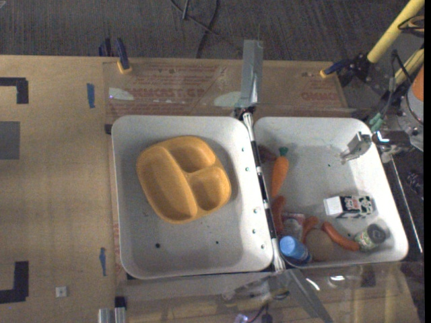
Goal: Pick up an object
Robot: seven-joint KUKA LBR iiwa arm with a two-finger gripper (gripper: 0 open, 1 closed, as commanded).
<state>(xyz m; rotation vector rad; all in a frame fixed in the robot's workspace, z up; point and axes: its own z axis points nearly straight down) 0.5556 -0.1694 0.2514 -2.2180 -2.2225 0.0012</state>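
Where the camera looks down on the surface, we see the tool over the right bin, holding nothing, its fingers' gap too small to judge. A carrot, small box and blue cap lie below; an orange tray sits in the left bin

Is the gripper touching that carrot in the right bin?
Apart. The camera view shows bare white bin floor between the gripper and the carrot.
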